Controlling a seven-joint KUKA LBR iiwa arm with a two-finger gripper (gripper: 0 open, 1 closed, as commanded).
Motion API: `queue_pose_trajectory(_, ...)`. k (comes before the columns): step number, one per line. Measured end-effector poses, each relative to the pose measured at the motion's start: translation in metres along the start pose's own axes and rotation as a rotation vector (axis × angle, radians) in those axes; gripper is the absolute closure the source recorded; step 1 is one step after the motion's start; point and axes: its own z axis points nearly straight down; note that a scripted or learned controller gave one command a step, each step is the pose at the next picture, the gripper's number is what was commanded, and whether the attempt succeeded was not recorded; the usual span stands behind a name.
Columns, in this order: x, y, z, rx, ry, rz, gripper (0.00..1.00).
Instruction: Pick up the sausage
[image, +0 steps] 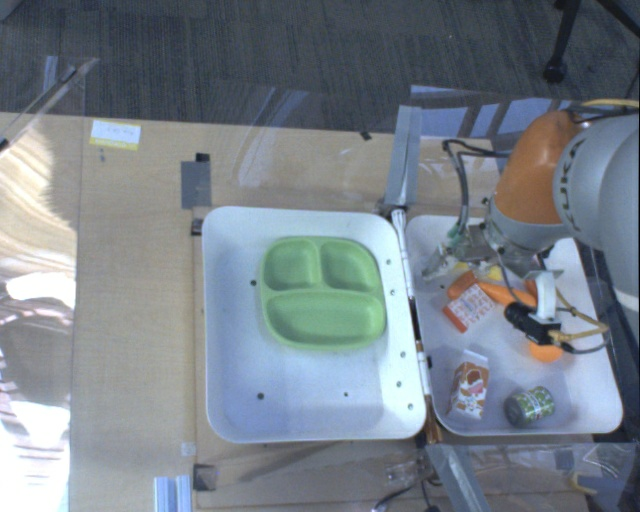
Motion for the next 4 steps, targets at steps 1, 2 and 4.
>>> queue_pose_trajectory(1,-0.012,0.018,0.011,0.009,0.003,-0.029,0.0)
queue_pose_trajectory(2,-0.011,0.022,0.013,0.02,-0.002,-0.067,0.0)
queue_pose_trajectory(4,-0.008,0.023,0.002,0.021,0.002,-0.072,0.0)
